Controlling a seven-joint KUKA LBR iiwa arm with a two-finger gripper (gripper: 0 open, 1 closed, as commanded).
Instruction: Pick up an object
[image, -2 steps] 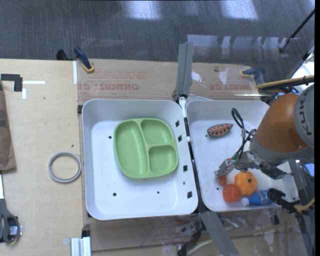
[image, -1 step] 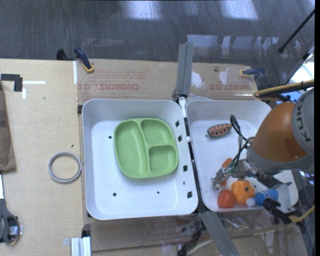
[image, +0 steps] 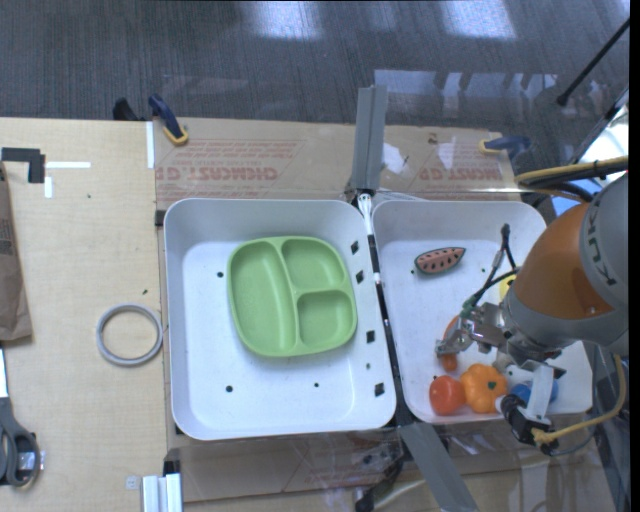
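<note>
The red tomato (image: 447, 394) lies in the right bin (image: 420, 300), near that bin's front wall, with an orange pepper (image: 484, 386) touching it on the side away from the left bin (image: 190, 330). The gripper (image: 455, 340) hangs low in the right bin, just behind the tomato — whether its jaws are apart or together cannot be told. A brown-red slice (image: 440, 260) lies toward the right bin's back. A green divided plate (image: 293, 295) sits in the left bin.
</note>
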